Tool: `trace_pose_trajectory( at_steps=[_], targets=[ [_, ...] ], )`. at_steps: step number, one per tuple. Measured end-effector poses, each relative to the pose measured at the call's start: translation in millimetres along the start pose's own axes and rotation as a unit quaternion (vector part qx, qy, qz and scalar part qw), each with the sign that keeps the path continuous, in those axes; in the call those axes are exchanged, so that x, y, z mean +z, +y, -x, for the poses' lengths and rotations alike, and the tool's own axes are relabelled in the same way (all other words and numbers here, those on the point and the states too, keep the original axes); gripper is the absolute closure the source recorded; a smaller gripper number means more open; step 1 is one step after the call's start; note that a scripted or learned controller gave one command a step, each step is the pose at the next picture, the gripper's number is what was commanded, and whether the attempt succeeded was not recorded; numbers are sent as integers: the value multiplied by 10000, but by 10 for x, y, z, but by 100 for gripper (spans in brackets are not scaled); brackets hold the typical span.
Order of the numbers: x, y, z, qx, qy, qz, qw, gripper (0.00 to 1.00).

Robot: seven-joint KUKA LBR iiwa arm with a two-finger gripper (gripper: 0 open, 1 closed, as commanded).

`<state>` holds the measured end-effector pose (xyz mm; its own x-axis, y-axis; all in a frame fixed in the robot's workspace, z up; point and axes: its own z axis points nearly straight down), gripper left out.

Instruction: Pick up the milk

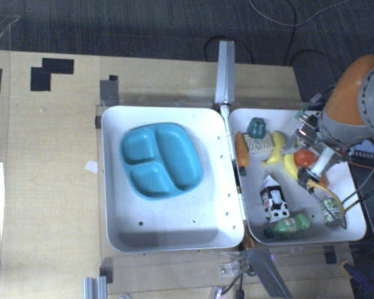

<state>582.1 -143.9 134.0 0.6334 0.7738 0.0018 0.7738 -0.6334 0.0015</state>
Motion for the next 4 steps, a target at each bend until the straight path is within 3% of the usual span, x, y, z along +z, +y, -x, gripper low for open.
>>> trace_pose_trajectory(
  at_steps=[1, 2, 3, 4],
  targets=[
    [-115, 8, -21, -3, 18, 16, 10000, 100],
    [-115, 7, -21, -1, 18, 14, 10000, 0],
    [451, -492, 111, 439, 25, 33, 9990, 0],
    [447, -728, 185, 1723, 47, 47, 9850, 0]
  ],
)
